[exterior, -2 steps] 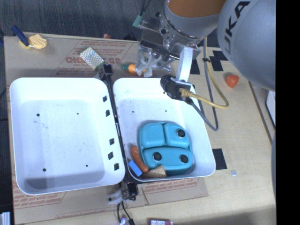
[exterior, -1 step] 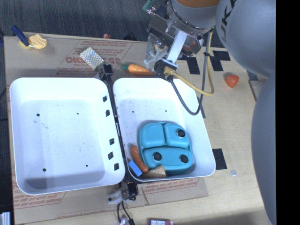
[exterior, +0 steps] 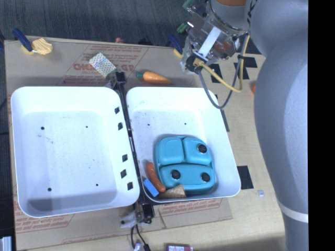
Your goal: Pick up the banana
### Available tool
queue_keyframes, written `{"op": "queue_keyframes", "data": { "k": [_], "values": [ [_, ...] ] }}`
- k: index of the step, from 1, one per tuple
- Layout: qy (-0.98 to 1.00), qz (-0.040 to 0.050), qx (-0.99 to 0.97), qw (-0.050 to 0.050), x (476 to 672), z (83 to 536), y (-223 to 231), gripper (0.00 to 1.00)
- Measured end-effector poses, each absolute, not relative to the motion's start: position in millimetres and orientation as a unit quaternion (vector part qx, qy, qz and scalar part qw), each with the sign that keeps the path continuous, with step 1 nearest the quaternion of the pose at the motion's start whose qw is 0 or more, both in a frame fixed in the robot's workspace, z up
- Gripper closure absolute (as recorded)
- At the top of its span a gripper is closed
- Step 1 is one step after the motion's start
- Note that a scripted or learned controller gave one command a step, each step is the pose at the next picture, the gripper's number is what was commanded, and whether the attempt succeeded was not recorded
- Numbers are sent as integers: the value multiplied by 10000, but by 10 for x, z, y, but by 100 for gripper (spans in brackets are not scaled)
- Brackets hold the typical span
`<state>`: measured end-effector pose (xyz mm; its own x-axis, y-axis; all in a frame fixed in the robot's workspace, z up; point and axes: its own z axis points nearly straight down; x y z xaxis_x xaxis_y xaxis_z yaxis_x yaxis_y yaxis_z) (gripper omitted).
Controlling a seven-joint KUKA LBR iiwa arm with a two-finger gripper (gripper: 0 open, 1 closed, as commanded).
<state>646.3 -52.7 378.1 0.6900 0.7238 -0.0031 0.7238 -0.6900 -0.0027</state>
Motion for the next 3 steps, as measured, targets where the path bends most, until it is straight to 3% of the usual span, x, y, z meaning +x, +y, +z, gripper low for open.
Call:
{"op": "queue_keyframes", "data": {
  "k": [1,2,3],
  "values": [
    [-4093,32,-9124,19,6249,3105,-55,100],
    [-4117,16,-9113,9,6526,3245,-638,100],
    [-4345,6,-9006,-7,5846,4266,-1477,100]
  ]
}}
